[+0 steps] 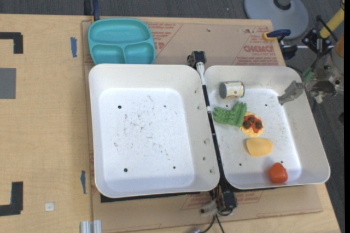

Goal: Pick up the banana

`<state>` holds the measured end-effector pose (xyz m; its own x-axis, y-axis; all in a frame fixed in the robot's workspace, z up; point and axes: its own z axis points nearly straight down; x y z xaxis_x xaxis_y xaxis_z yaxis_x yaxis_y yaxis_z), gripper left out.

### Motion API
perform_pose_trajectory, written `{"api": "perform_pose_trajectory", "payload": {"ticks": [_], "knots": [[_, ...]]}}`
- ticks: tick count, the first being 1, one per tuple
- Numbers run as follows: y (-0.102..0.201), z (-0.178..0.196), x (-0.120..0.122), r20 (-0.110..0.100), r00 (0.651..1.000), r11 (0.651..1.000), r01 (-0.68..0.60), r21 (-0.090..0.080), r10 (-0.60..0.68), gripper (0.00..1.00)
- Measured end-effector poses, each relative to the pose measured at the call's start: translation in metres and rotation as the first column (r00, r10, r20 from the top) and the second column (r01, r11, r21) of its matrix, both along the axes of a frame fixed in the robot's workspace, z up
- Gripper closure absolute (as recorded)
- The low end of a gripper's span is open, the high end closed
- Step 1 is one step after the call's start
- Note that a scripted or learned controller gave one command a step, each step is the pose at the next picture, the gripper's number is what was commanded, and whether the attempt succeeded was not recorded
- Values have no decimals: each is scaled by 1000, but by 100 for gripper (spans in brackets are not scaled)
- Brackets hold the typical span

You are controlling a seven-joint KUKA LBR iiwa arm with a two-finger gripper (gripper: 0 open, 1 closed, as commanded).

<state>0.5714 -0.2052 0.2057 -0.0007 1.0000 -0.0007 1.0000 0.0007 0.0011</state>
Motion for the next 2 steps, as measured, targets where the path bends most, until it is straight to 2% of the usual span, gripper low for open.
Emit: {"api": "perform_pose_trajectory", "payload": {"ticks": [1,2], "knots": [[35,-120,-40,1,995,995,-103,1,103,0],[93,-121,-92,-2,999,999,48,3,-48,0]]}}
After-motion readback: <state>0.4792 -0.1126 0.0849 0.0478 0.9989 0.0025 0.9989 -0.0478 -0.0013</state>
